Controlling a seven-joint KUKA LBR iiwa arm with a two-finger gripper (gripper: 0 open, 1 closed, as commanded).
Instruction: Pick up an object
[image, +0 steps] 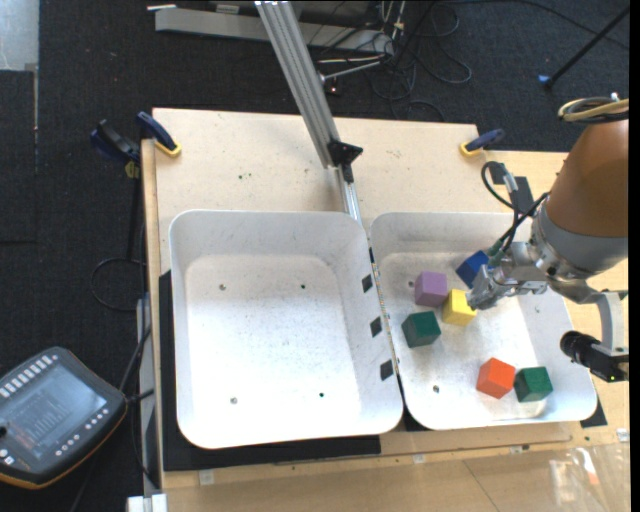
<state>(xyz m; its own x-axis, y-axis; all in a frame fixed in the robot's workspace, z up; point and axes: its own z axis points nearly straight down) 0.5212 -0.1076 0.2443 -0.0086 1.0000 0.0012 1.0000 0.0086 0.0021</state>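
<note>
yellow cube (459, 307) in right bin (560, 405), my gripper (484, 293) low, just beside it; can't tell jaws' state.

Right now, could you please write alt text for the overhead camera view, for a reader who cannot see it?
The arm's tool is down in the right bin, next to a yellow block and in front of a blue block. A purple block, two green blocks and an orange block also lie there.
</note>
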